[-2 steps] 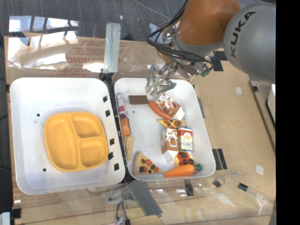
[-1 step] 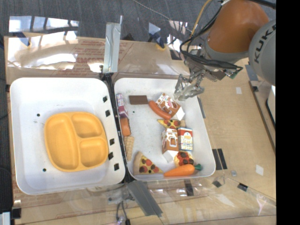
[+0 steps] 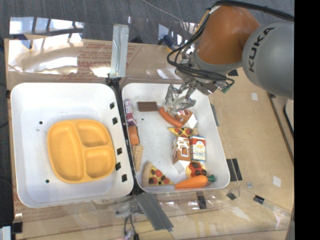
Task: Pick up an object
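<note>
We see the gripper lowered into the upper part of the right bin, its metal fingers just above a long orange toy carrot that lies slanted beside a small red-and-white box. The fingers look slightly spread with their tips near the carrot's upper end, but we cannot tell whether they touch or pinch anything.

Counting the toy food in the right bin, we find two carrots, the second carrot lying at the lower edge; two pizza slices, one pizza slice at the lower left and a smaller one mid-bin; two cartons standing side by side; one brown chocolate block; one ice-cream cone; and one sausage along the left wall. The left bin bears one yellow divided tray with three compartments.

A dark-red item by the wall and a round printed piece below the cartons are too small for us to identify.
</note>
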